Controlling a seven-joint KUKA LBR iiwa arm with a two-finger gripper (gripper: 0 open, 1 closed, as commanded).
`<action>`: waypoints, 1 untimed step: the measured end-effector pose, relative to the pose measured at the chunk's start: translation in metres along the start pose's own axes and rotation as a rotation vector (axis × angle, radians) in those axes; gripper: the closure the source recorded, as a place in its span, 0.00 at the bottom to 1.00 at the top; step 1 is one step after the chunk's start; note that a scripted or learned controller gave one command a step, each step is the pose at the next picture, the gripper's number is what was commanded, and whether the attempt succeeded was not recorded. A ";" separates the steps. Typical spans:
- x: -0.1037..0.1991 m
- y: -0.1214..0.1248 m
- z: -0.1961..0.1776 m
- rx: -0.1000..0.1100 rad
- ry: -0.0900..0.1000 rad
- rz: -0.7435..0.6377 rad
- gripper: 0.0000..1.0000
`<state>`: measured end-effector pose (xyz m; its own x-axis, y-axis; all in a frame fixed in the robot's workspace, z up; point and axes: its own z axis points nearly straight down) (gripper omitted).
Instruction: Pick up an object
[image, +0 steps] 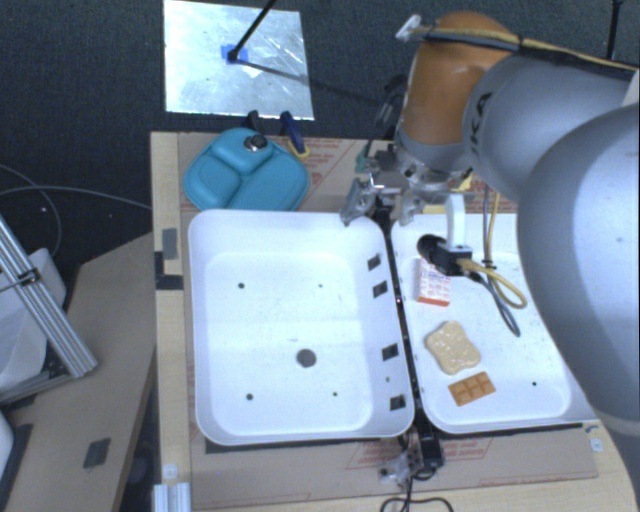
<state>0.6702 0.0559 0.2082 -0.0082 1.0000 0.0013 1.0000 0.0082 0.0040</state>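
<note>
Nearest target: small orange-brown waffle-patterned square (471, 388), lying flat near the front of the right white plastic bin (500, 420).
Just behind: pale tan toast-shaped piece (452, 346); centre the descent on one only.
End effector (378, 205): at the far rim between the bins; I cannot tell how wide it is.

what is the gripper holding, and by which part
Cannot be told; the gripper hangs over the far end of the rim where the two shallow white bins meet.

A: Just right of the middle ridge (401, 320), three things lie flat. There's a red-and-white packet (433, 286) towards its far end and a pale bumpy biscuit (452, 346) midway along.
B: And an orange waffle square (471, 387), tilted, towards its near end. Well left of the ridge sits one small grey disc (306, 358).
</note>
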 end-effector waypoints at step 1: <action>-0.039 -0.029 0.025 0.006 -0.002 0.010 0.00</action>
<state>0.6416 0.0163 0.1830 0.0016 1.0000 -0.0009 1.0000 -0.0016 -0.0022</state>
